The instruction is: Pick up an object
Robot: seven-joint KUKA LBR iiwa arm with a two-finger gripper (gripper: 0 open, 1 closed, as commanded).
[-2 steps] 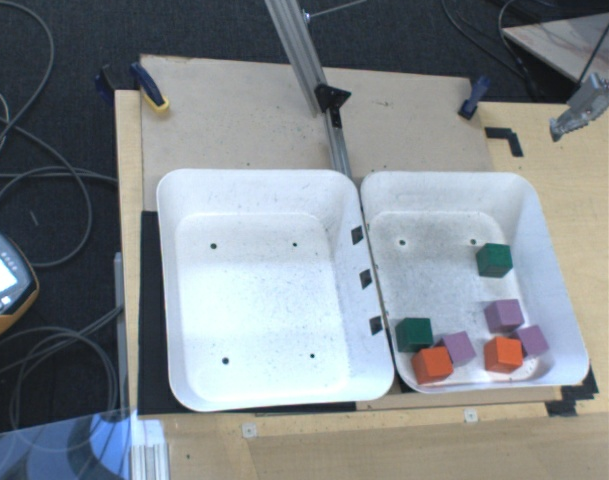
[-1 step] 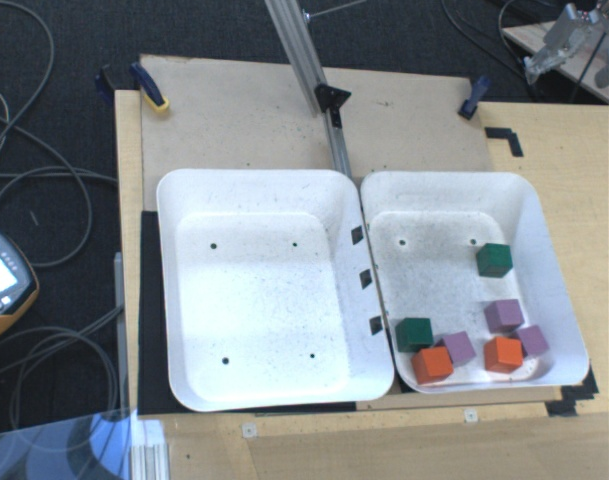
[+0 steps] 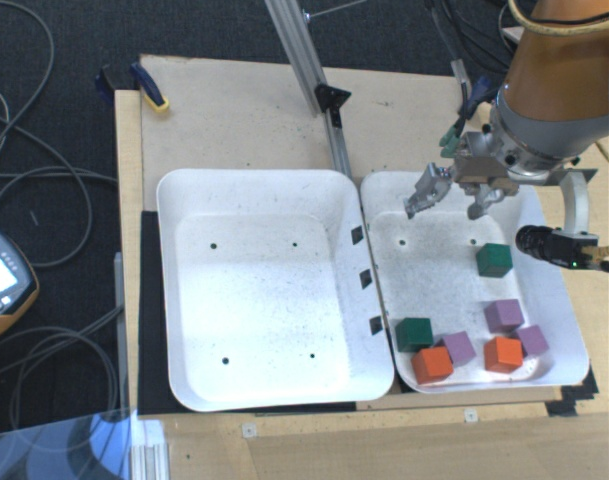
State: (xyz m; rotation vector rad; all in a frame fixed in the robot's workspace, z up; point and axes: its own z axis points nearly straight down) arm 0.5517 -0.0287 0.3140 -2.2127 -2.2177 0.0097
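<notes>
Lying in the right bin: seven small blocks, all loose on the white floor.
Green block (image 3: 494, 260): a dark green cube, alone in the right middle of the right bin (image 3: 384, 268), below the gripper and apart from it.
Second green block (image 3: 415, 332): same dark green, near the bin's lower left corner, just above an orange block (image 3: 433, 364).
Purple blocks: three pale violet cubes, one (image 3: 503, 314) above the second orange block (image 3: 503, 354), one (image 3: 458, 347) between the two orange ones, one (image 3: 533, 341) at the far right.
Cluster: the orange and purple blocks sit close together along the bin's lower edge.
Left bin (image 3: 174, 268): white, speckled with dark flecks, with four small dark dots on its floor.
Bench (image 3: 234, 108): pale wood, bare in the upper part of the frame; a blue and yellow clamp (image 3: 150, 86) sits at its upper left corner.
Surroundings: dark carpet with black cables (image 3: 44, 168) on the left; a metal pole (image 3: 302, 53) slants down from the top centre to the gap between the bins.
Gripper (image 3: 450, 200): in the upper right of the frame, over the top of the right bin; its two fingers are spread apart, with nothing between them and touching no block.
</notes>
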